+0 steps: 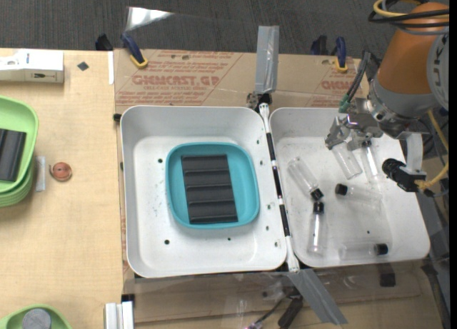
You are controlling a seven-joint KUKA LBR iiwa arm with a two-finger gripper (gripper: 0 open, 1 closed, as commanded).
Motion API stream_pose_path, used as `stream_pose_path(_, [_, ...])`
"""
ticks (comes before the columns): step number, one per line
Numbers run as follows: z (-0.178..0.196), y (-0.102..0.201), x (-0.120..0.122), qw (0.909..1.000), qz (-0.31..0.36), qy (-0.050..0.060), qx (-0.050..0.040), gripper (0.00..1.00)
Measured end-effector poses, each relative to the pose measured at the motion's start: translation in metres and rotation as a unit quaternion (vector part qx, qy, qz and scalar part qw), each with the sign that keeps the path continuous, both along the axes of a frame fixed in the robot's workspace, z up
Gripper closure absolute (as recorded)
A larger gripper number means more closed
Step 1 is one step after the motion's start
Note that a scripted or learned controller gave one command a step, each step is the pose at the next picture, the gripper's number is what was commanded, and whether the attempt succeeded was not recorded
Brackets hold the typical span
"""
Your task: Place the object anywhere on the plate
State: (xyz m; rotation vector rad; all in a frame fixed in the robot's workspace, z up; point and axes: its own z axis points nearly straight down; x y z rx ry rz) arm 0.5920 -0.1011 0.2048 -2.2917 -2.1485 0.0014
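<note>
A teal plate (176, 190) lies in the left bin (143, 142) and carries a black ribbed block (209, 188). The right bin (410, 231) holds several clear vials with black caps: one (302, 176) near the bin's left side, one (314, 233) below it, and one (363, 250) along the front wall. A small black cap (341, 190) sits near the middle. My gripper (352, 140) hangs over the upper part of the right bin, above a clear vial (350, 165). I cannot make out anything held in it.
A cardboard sheet (186, 78) clamped with blue clips lies behind the bins. On the wooden bench to the left are a green tray (21, 117) holding a black item, a white box (32, 67) and a small orange disc (61, 171).
</note>
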Motion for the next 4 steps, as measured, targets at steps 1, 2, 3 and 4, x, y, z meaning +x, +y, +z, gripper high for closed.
stream_pose_path(1, [-0.014, 0.056, -0.019, 0.9917, 0.128, 0.002, 0.0004, 1.00])
stream_pose_path(2, [-0.014, 0.118, -0.058, 0.9858, 0.168, 0.001, 0.0003, 1.00])
stream_pose_path(3, [-0.014, 0.118, -0.058, 0.9858, 0.168, 0.001, 0.0001, 0.00])
stream_pose_path(4, [0.029, 0.200, -0.072, 0.9914, 0.131, 0.001, -0.0005, 0.00])
